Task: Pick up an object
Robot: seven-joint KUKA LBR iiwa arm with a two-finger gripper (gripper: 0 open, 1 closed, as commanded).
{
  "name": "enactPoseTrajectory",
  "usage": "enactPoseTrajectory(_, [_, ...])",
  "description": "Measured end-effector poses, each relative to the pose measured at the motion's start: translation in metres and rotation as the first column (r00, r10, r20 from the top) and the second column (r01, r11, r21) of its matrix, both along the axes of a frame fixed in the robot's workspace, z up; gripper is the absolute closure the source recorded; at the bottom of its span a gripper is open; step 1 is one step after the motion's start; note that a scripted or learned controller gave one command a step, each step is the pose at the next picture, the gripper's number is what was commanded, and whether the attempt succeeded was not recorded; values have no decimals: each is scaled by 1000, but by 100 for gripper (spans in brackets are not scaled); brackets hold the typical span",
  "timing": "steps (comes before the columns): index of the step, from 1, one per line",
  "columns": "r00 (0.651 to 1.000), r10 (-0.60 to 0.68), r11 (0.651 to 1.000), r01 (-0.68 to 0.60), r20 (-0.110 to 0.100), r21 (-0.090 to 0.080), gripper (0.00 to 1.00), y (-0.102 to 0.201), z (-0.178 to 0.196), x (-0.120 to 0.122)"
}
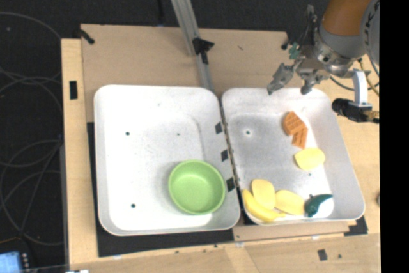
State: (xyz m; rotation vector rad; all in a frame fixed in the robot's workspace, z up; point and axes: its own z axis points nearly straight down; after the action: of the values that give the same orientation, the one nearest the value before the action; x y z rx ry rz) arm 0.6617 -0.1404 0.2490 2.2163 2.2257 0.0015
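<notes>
You're looking at the gripper [293,82] hanging over the right bin's [339,137] far edge, fingers [277,83] spread wide, gripping nothing. The orange waffle piece [295,127] is lying just below it in that bin.

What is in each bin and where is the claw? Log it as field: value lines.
left bin: green bowl, near front right corner
right bin: orange ridged piece; yellow piece; yellow pieces along front edge; teal item at front right
claw: over right bin's far edge, fingers apart, nothing between them
arm: enters from right
</notes>
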Motion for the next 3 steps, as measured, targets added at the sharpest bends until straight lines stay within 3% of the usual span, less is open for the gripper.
enactPoseTrajectory(1, [1000, 0, 1000, 0, 0, -1, 0, -1, 0, 0])
enactPoseTrajectory(3, [1000, -5, 1000, 5, -2, -5, 0, -7, -109, 15])
